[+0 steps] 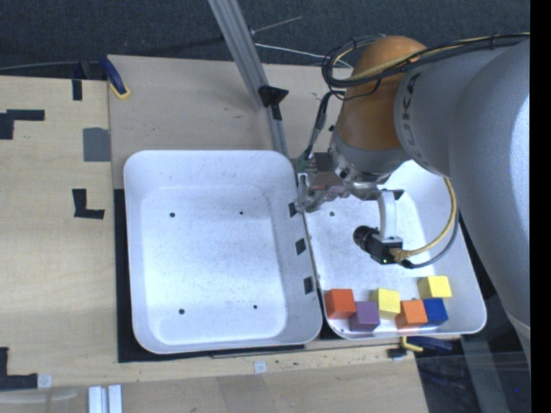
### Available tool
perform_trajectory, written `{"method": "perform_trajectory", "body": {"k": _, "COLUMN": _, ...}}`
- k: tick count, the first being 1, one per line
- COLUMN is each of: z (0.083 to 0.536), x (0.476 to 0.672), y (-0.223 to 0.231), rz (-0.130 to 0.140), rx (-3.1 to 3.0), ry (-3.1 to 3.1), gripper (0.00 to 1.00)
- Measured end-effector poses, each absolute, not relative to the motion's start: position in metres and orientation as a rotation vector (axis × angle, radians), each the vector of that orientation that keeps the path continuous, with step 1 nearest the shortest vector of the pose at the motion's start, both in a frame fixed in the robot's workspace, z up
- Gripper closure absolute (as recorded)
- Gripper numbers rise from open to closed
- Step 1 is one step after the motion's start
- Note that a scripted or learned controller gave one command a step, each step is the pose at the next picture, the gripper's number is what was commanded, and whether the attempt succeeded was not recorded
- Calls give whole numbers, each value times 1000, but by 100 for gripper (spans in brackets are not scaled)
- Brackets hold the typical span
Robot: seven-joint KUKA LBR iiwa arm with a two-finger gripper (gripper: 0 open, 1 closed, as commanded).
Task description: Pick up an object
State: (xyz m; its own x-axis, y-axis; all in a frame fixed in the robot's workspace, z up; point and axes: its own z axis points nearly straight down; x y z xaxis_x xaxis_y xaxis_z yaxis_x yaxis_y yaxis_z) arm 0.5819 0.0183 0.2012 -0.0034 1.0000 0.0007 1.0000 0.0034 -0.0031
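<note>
Wooden bench [52, 256] under a slanted overhead view, dark floor beyond its far edge, strips of black tape on the left part. Two shallow white bins side by side: left bin [151, 175], bare white inside apart from small dark specks; right bin [472, 317], partly hidden beneath the arm. Grey arm [482, 119] reaching in from the right, orange band [374, 89] above the wrist, cables looping around it. Gripper [310, 192] low over the far left part of the right bin, just beside the wall shared with the left bin; fingers too hidden and blurred to judge, so cannot tell whether spread or closed, and nothing seen between them. Small black camera-like unit [374, 243] hanging under the wrist, with a yellow-tipped cable. Blocks clustered along the near edge of the right bin, well apart from the gripper: orange block [341, 302], purple block [366, 315] touching it, yellow block [388, 301], second orange block [413, 313], blue block [436, 311] and another yellow block [437, 286] at the right end. Metal rail [241, 41] slanting from the top toward the bins' far edge.
</note>
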Motion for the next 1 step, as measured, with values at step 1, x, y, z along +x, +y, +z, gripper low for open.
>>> {"method": "perform_trajectory", "body": {"k": 1, "z": 201, "x": 582, "y": 18, "rz": 4, "rx": -2216, "ry": -2223, "gripper": 0}}
